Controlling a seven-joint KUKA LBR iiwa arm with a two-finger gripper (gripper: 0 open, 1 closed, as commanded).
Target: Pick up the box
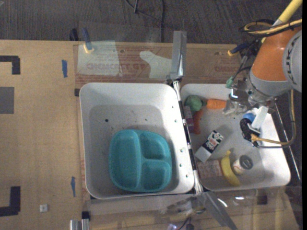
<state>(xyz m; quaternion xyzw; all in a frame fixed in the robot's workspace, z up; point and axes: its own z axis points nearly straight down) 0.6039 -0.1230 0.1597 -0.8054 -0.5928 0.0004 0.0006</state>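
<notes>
Two white bins [91, 128] sat on a tan bench [33, 138] over dark floor.
Right bin: box [210, 146] beside a banana [229, 169]; teal tray [140, 160] left; gripper [237, 104] grip unclear.

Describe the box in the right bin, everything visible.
The box is a small carton, white with black patches like a cow print, and looks like cardboard. It lies on its side on the floor of the right bin, slanted, one end toward the bin's left wall and the other toward the middle. Its lower end sits close to a yellow item; contact is unclear. The gripper is up and right of it, apart from it.
</notes>
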